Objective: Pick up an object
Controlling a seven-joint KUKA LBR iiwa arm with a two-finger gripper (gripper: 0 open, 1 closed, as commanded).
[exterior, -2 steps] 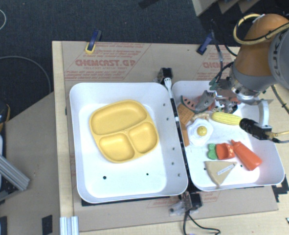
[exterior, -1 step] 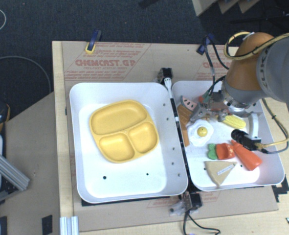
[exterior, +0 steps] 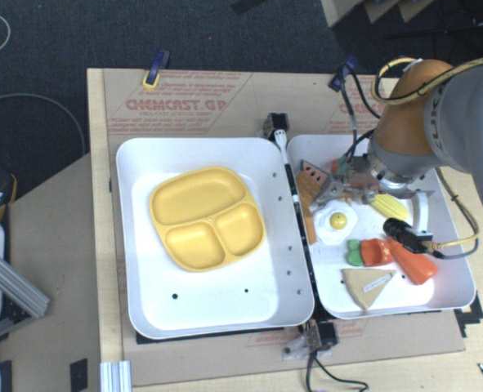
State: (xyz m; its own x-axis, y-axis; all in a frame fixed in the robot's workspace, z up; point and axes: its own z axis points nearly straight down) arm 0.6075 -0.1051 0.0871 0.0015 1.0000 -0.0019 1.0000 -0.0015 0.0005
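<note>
Grey arm (exterior: 437, 113) lowers its gripper (exterior: 357, 188), whose state I cannot tell, into the right bin (exterior: 462, 288), over toy food near its left edge: fried egg (exterior: 336, 221), carrot (exterior: 413, 264).

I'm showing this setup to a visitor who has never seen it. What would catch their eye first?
Most likely the yellow divided plate, lying alone in the left bin. Next, the grey arm with its orange band, reaching in from the right over the right bin. Under and beside it lies a bright cluster of toy food: a fried egg, a carrot and a wedge of cheese.
</note>
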